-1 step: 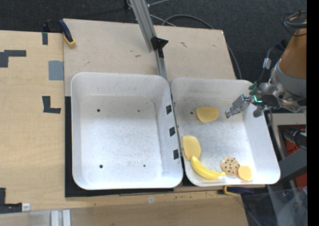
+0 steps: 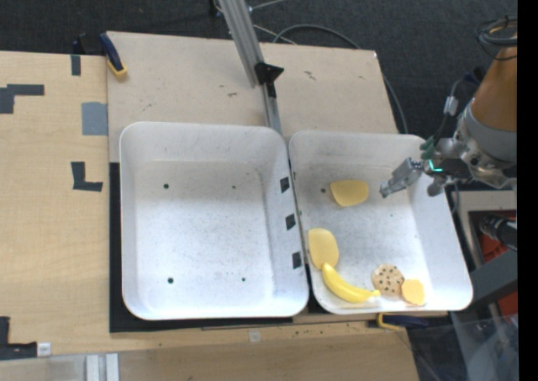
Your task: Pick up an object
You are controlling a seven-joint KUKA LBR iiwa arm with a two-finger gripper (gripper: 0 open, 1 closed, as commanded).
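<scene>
From the camera view, my gripper (image 2: 402,179) hangs over the right bin (image 2: 437,228), near its right wall, and I cannot tell how it is set. Nothing is in it. The nearest pick is the pale yellow piece (image 2: 349,193) just to its left; a banana (image 2: 345,285), a cookie (image 2: 387,277) and an orange slice (image 2: 413,291) crowd the near edge. I'd centre over the lone yellow piece, then descend straight.

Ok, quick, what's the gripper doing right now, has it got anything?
Gripper: above the right white bin, right of the pale yellow rounded piece; nothing seen in its grasp, open or shut cannot be told.
</scene>
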